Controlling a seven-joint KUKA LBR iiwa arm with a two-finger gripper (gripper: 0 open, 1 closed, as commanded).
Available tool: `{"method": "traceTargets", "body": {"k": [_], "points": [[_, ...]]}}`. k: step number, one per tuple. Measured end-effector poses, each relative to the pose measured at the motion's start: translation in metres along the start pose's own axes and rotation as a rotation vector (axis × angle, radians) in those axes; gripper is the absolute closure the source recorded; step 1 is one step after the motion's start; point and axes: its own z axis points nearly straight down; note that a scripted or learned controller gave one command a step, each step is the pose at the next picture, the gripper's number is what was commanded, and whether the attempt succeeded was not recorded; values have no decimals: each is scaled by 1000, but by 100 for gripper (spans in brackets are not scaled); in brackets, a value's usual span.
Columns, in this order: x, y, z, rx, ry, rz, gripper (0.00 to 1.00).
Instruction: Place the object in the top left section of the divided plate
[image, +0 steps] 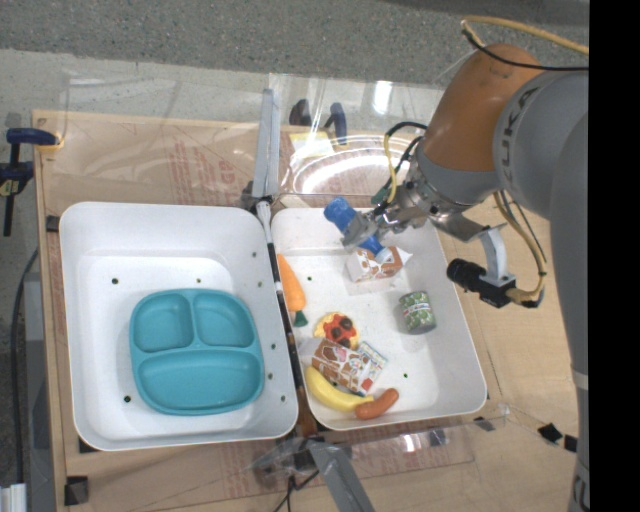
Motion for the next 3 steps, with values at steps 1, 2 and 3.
{"method": "traceTargets", "body": {"k": [1,2,3], "points": [[66,-4,46,2,1,-102,100],[134,35,53,-2,-1,-343,100],[217,10,53,3,2,-518,100]]}}
